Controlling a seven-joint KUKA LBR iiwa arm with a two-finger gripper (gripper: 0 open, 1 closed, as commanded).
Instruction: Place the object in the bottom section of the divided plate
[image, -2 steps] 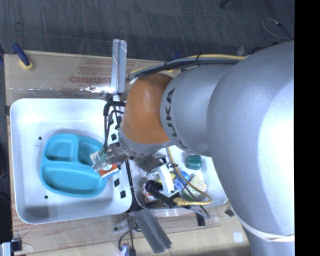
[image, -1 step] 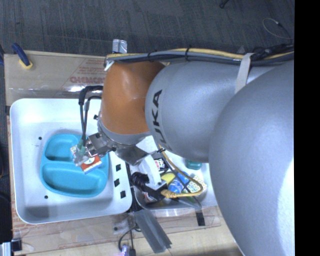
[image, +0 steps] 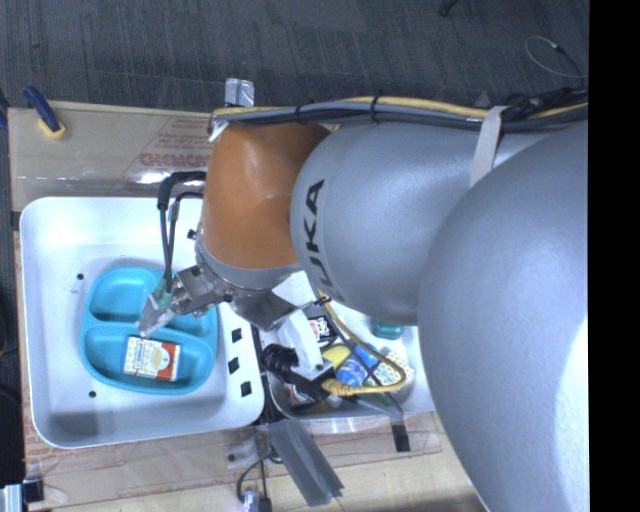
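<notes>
A blue divided plate (image: 110, 300) lies in the left white bin (image: 50, 240). A small box (image: 152, 358) with a white, yellow and red label rests flat in the plate's bottom section. My gripper (image: 157, 310) hangs over the plate's middle divider, just above the box's upper edge and apart from it. Nothing shows between the gripper and the box. The plate's upper sections are partly hidden by the wrist.
The big grey arm with its orange band (image: 250, 200) covers most of the right bin (image: 400, 400). Several small items, blue, yellow and white (image: 345, 368), lie in the part of that bin that shows. Cardboard (image: 110, 140) lies behind the left bin.
</notes>
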